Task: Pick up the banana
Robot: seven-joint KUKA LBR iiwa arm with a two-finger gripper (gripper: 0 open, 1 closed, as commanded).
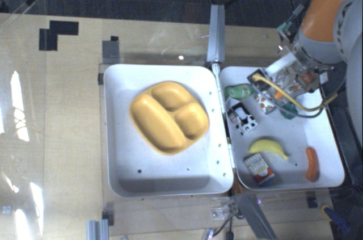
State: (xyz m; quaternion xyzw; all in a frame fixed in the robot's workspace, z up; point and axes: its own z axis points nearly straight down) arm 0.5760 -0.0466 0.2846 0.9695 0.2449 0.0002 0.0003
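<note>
1. Looking down on the bench [68,120], we see two shallow white bins side by side. The banana [268,148] lies in the right bin [329,137], towards its near edge and roughly midway between its left and right walls.
2. The banana rests flat on the bin floor (its back arches towards the far edge), and a small red-and-white carton [260,168] sits just beside it on the near side.
3. A reddish sausage [311,164] lies by the right bin's near right corner, apart from the banana.
4. The gripper [290,84] hangs over the far right part of that bin, well apart from the banana. We cannot tell whether it is open or closed (the view is too cluttered there).
5. Close by we make out a green item [238,91] at the far left corner, a black-and-white item [240,118] along the left wall, and a teal thing [288,112] nearer the middle.
6. The left bin [125,165] carries one large yellow moulded lump [169,117] at its middle.
</note>
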